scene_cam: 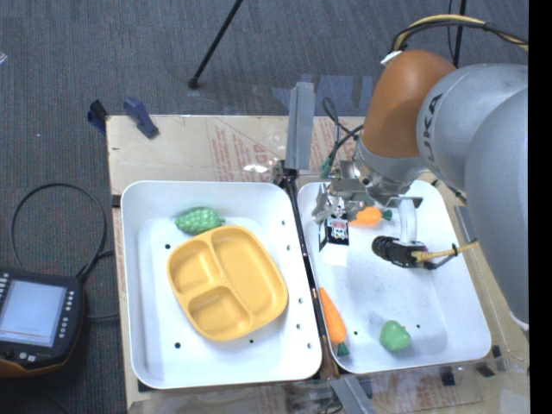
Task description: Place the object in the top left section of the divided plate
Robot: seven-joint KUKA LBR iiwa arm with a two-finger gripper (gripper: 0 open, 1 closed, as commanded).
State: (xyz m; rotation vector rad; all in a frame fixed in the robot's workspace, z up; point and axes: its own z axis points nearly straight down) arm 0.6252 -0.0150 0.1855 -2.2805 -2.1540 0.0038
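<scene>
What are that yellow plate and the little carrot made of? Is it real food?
The yellow plate looks like moulded plastic: one even colour, smooth rounded dividers, a soft sheen. The carrot seems a plastic toy, not real: uniform orange, smooth skin, a neat green tip.

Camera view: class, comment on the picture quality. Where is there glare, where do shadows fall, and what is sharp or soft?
Camera view: even overhead light; the left bin rim is nearly washed out; glare patch on the bench board; soft shadow under the yellow divided plate; the arm looms large and slightly soft near the lens; the carrot and green toy are fairly sharp.
</scene>
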